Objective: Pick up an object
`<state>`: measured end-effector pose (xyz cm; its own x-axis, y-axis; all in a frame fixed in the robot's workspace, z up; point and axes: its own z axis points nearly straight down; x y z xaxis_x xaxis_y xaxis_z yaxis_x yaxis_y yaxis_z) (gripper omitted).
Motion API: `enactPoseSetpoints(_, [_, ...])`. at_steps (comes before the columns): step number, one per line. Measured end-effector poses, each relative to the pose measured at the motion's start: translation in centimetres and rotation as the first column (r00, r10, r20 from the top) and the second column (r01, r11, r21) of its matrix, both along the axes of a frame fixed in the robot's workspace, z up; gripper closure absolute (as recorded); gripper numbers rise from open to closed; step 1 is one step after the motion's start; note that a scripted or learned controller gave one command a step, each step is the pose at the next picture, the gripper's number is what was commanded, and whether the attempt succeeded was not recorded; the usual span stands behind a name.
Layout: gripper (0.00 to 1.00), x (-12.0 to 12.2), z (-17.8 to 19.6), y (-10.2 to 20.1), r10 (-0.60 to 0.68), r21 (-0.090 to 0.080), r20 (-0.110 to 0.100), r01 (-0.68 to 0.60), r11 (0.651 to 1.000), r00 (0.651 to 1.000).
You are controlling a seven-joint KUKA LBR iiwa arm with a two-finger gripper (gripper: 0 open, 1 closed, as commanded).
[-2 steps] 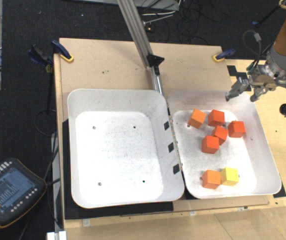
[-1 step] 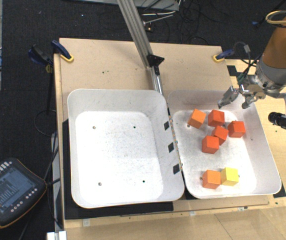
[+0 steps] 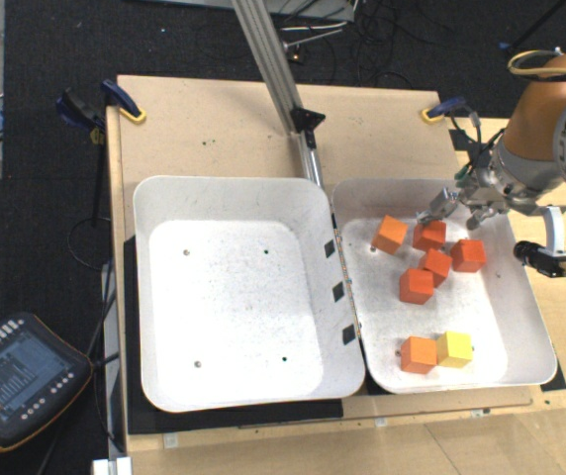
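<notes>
Arm (image 3: 550,117): reaching in from the right, with the wrist hanging over the upper part of the right bin (image 3: 520,354).
Jaws (image 3: 449,206): sitting low over the block cluster; whether they are spread or pressed together cannot be told, as the fingers are too small and cluttered to read.
Red block A (image 3: 429,235): lying directly under the jaws, just below them; contact cannot be told.
Orange block A (image 3: 391,235): lying just left of the jaws, tilted, beside red block A.
Red block B (image 3: 468,255): lying just below and slightly right of the jaws.
Red block C (image 3: 437,263): lying below the jaws, between red block A and red block D.
Red block D (image 3: 417,286): lying further below the jaws, touching red block C.
Orange block B (image 3: 419,354): lying well below the jaws, near the front wall of the right bin.
Yellow block (image 3: 455,348): touching orange block B on its right.
Left bin (image 3: 154,265): lying well left of the jaws.
Worktop (image 3: 224,127): carrying both bins side by side.
</notes>
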<state>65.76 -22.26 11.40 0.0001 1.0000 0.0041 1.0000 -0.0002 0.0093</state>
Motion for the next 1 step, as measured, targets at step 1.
enactPoseSetpoints(1, [1.00, 0.27, 1.66, -0.18, 0.003, -0.009, 0.011, -0.003, 1.000, 1.000])
